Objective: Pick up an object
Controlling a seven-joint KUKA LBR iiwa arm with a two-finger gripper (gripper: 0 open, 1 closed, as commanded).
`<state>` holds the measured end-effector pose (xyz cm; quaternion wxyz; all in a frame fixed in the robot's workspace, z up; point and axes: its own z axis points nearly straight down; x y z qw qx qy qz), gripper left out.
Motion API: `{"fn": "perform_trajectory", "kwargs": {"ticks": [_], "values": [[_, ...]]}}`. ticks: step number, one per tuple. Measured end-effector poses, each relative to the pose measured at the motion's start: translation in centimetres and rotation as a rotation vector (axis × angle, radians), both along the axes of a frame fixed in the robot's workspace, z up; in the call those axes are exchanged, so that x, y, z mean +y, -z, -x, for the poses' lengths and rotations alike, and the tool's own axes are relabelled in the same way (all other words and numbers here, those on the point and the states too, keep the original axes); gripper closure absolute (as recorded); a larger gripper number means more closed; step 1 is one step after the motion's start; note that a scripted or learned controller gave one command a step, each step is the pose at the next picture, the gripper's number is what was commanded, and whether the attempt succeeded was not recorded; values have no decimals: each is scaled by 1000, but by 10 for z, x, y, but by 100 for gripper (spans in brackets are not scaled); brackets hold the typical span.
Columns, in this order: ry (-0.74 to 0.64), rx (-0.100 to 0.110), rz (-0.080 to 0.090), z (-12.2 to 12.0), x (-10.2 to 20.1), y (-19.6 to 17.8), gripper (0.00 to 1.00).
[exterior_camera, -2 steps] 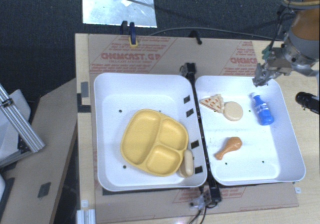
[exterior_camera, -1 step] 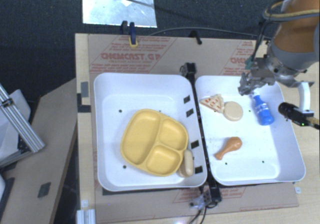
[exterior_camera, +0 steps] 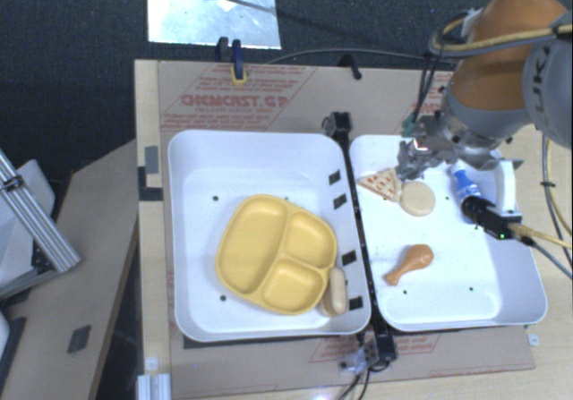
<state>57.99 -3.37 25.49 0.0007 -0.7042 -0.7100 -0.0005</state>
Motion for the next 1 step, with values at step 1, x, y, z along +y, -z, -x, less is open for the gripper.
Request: {"fn": "perform_trajectory", "kwargs": {"ticks": [1], "values": [[1,-1,1,5,46,5,100]]}}
